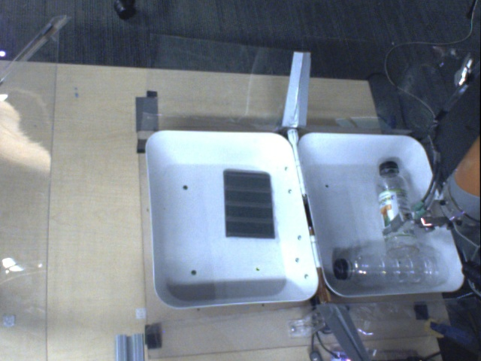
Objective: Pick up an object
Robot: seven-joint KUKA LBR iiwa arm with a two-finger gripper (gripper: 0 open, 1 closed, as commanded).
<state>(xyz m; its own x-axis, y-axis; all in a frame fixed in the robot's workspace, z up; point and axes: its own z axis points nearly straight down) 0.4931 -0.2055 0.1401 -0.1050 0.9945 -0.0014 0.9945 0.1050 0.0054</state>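
Two clear plastic bottles lie in the right bin (331, 150). The small bottle (390, 195), with a dark cap and a coloured label, lies near the right wall. The large bottle (387, 268), also dark-capped, lies along the front wall.

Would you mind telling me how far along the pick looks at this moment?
Done: the arm has reached into the right bin, with the gripper beside the small bottle. In hand: nothing visibly; both that bottle and the large clear bottle lie on the bin floor. Left: grasping and lifting one. The dark ribbed pad sits in the left bin.
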